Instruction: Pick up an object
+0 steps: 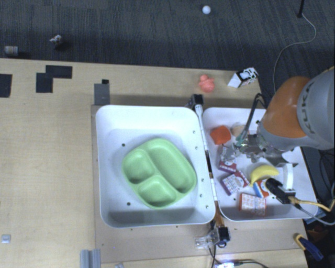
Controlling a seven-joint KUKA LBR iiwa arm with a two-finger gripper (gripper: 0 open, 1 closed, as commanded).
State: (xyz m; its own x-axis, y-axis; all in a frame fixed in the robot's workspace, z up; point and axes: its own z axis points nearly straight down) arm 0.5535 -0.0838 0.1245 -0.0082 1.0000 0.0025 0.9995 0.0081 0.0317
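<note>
A pale wooden bench (47, 172) is seen bearing two shallow white bins. The left white bin (104, 157) is flanked on its right by the right white bin (226, 213). Beyond the left bin's far right corner, a small pink lump (207, 83) and a black-and-white tag (244, 77) are laid.

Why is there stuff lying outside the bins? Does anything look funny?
Yes, two things sit outside on the bench, above the right bin: a small pink toy and a black-and-white object lying tilted. A small white ball lies farther off on the dark floor. The green divided plate in the left bin sits askew.
</note>
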